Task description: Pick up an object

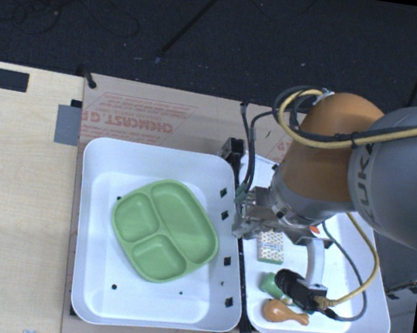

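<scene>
Over the right bin [372, 325], the gripper [258, 223] is hanging low beside a small patterned box [270, 246], seemingly lining up a grasp, though the wrist is hiding its grip state.

The green divided plate [165, 229] looks like smooth, matt plastic. Both white bins [103, 184] seem glossy plastic. Brown printed cardboard [162, 115] lies beneath; pale wood-grain bench [6, 208] at left.

Red upside-down print on the cardboard sheet [161, 119], not clearly readable.
</scene>
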### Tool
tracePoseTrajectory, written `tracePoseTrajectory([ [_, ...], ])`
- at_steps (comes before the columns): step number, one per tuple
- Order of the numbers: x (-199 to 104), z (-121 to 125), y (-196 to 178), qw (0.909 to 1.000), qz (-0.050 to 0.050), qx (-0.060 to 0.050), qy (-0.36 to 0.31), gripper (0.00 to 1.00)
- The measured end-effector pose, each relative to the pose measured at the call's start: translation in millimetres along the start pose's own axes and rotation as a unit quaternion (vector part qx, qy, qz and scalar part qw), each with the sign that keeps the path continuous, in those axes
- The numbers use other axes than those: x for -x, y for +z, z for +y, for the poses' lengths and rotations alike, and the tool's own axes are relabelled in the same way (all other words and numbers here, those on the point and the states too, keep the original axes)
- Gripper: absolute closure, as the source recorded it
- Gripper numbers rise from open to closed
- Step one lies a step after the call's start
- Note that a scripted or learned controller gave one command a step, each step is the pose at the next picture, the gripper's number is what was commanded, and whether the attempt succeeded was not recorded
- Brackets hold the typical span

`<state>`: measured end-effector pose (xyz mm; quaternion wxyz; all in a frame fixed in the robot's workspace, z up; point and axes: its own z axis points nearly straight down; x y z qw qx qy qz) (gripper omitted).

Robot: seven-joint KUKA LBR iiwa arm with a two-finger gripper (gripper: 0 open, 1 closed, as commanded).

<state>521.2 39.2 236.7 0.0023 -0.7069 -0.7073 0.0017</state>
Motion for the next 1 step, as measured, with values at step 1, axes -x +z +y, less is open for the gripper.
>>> tracePoseTrajectory([
  [1,-52.6,-24.5,11.5,1.0,0.0,0.0,0.0,1.0],
])
